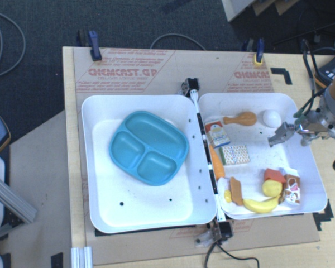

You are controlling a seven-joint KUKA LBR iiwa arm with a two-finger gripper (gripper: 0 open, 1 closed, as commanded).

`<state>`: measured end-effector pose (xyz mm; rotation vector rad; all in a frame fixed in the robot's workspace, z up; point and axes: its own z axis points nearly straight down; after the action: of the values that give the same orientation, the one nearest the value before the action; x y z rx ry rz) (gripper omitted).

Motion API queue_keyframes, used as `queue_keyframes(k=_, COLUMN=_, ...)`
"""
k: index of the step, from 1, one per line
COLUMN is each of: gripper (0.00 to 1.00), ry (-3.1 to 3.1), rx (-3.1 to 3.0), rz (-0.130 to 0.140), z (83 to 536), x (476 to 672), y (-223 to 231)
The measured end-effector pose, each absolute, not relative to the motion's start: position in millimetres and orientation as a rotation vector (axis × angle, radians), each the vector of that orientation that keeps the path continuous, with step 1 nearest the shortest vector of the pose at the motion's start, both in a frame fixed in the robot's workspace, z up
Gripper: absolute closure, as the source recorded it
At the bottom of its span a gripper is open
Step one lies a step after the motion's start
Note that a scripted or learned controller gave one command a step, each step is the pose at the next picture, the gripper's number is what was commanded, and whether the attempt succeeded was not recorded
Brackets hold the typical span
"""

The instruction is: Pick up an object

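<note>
I am seeing a blue plate [149, 147] lying in the left bin [100, 205]. In the right bin [318, 188], an orange carrot [216, 162] is lying far left of the white ball [271, 118]. A banana [259, 205] is sitting below the ball. The gripper [282, 134] is hanging just right of the ball, fingers spread, pinching nothing.

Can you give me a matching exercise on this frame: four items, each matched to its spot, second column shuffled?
Items:
1. blue divided plate
2. banana
3. white ball
4. carrot

Places:
A. far end of the right bin, near the end effector
B. along the right bin's left wall
C. near edge of the right bin
D. middle of the left bin

Pairs: 1-D, 2-C, 3-A, 4-B
</note>
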<state>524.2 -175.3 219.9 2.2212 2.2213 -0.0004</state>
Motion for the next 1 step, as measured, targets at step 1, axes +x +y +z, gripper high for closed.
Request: queue_keyframes(k=1, gripper=0.00, ry=2.220, rx=2.232, rz=-0.006, z=78.5, x=475.7, y=-196.0)
